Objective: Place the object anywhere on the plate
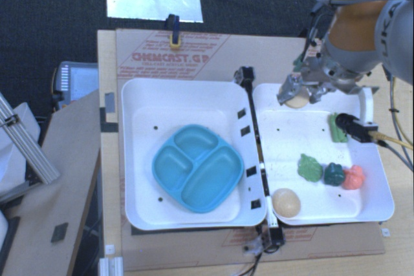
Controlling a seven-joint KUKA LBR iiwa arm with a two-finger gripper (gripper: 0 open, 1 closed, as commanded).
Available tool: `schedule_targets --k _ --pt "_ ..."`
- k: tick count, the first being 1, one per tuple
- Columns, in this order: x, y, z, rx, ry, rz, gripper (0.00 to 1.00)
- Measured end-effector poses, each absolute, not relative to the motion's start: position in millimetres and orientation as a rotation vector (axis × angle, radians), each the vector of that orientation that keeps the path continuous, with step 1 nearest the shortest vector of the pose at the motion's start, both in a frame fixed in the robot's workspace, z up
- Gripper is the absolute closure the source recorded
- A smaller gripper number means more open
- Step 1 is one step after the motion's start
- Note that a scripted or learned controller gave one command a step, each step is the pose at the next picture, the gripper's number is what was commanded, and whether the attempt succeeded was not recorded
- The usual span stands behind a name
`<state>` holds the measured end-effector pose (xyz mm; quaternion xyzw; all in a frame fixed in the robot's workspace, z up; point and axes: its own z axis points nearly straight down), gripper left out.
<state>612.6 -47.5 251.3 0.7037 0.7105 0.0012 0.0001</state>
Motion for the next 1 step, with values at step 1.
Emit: schedule_targets --k 1 --pt "611.4 13.5 245.1 2.21 2.234 0.004 1.0"
